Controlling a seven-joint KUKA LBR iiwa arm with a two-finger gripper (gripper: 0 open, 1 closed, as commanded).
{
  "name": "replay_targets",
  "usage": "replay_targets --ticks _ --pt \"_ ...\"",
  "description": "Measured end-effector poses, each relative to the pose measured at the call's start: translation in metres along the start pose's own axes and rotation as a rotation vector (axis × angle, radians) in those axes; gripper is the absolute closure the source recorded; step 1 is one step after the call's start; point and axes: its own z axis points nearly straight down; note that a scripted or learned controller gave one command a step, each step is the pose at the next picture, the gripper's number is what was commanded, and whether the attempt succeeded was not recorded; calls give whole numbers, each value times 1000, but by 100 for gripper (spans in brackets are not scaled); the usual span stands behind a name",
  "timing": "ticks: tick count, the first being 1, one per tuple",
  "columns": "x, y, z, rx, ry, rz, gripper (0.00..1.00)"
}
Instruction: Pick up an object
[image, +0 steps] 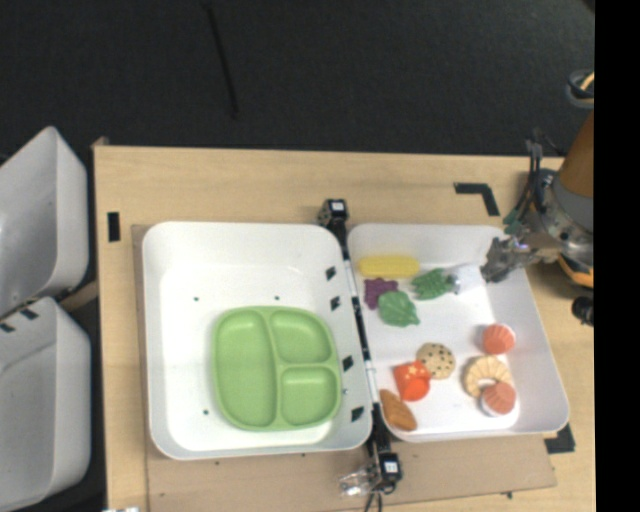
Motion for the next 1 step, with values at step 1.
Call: replay_targets --ticks 1 --pt "58 5 -9 1 2 -4 100"
